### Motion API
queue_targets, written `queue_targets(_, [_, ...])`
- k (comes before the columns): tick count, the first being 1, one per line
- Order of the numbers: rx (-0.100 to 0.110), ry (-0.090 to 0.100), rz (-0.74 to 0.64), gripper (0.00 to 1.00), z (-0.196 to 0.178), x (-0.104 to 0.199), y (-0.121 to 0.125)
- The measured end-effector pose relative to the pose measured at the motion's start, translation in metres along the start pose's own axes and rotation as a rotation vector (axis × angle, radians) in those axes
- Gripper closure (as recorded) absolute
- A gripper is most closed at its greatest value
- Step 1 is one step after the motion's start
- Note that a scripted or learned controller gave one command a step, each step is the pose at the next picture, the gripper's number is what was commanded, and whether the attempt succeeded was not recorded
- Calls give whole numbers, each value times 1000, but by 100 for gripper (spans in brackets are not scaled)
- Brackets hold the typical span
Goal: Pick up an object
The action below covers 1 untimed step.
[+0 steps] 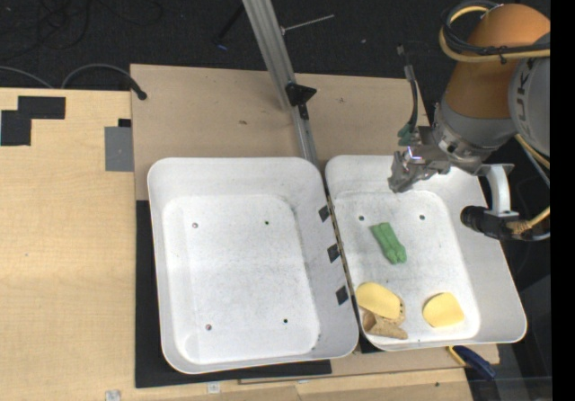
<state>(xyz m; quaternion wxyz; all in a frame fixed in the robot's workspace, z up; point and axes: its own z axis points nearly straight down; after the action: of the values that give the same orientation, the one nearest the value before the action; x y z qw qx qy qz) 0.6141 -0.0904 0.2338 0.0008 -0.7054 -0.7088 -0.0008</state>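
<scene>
The likeliest thing to pick is the green object (389, 243), a short, stubby, slightly bent piece lying flat near the middle of the right bin (499, 287), well apart from the other pieces. Nearer the front of that bin lie a yellow rounded piece (380, 299) touching a small tan wedge (386, 328) at the corner, and a second yellow piece (443, 309) just to their right. The gripper (406, 173) hangs over the bin's far end, up beyond the green object with bare bin floor between them, and carries nothing; whether it stands open or closed I cannot tell at this size. Judging from here, the main risk is a miss: the green object is low and narrow, so a descent slightly off its line could close on nothing or nudge it aside. Going for the front pieces looks harder, since the yellow one and the tan wedge are crowded against the bin wall and the divider, where a finger could catch the rim. The left bin (171, 210) sits beside it on the desk (72, 237).
</scene>
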Motion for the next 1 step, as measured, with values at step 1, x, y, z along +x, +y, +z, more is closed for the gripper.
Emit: queue_targets(1, [1,0,0,100,-7,54,16])
